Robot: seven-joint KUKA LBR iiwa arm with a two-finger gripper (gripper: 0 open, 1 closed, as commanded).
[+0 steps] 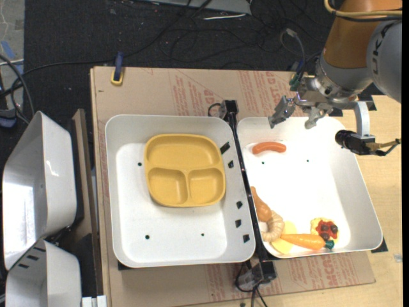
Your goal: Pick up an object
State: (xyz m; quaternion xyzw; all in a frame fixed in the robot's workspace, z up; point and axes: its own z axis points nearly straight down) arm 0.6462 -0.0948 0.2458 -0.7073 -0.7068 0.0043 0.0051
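1. Where the arm reaches in from the right, we see the gripper (296, 113) poised over the far edge of the right bin (358, 178), its two fingers spread apart and pinching nothing.
2. The sausage (268, 148), the nearest pickable thing, lies on the bin floor near the far-left corner, just below the gripper and apart from it.
3. The other items cluster at the near edge: a carrot (303, 240), a shrimp-like piece (273, 228) against the left wall, and a small red-and-yellow piece (324, 228) towards the near-right corner.
4. The left bin (121, 190) carries a yellow plate (185, 169) near its far edge.
5. We judge the main risk to be a miss: the sausage is thin and round, so the fingers may close above it or roll it aside.
6. A second risk is a finger striking the far wall or the divider (239, 165), since the sausage lies close to both.
7. The middle of the right bin floor is open, giving free room for descent and retreat.
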